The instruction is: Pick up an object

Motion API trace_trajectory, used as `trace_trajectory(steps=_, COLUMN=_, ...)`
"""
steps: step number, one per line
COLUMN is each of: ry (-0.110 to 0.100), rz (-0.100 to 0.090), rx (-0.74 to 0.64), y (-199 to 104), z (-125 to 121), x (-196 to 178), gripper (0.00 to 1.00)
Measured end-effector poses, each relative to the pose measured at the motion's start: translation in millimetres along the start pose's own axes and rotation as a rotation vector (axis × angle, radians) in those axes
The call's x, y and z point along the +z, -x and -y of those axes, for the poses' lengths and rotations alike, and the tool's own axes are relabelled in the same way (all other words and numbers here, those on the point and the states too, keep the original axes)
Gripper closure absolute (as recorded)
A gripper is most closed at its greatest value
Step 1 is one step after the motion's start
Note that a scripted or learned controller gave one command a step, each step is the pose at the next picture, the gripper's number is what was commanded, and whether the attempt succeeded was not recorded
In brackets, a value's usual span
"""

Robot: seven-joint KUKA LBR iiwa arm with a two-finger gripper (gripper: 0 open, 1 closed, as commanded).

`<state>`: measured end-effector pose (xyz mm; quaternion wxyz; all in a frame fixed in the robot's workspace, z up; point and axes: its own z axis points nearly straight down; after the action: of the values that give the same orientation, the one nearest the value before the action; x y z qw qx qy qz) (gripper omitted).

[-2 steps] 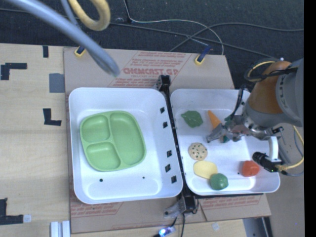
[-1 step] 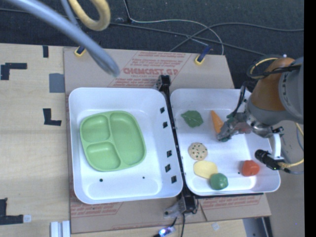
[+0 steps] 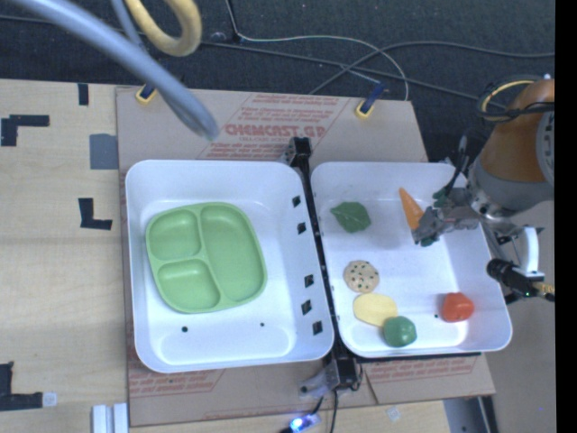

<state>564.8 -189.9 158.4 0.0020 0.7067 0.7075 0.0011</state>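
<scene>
Pick isn't confirmed: your hand [image 3: 431, 231] sits low in the right bin [image 3: 491, 336], touching the carrot [image 3: 411, 207]. Can't tell if it's clenched or released. Nothing visibly lifted; grasp and lift remain.

We reach in from the right, our grey arm [image 3: 521, 165] with its orange band bent low, the gripper [image 3: 429, 231] pointing leftward and down at the wrist's end.
</scene>
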Motion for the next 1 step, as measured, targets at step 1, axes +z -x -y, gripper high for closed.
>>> trace_trajectory(steps=1, ry=-0.001, rz=0.0, rx=-0.001, y=-1.9, z=-1.4, x=-42.6, gripper=1.0)
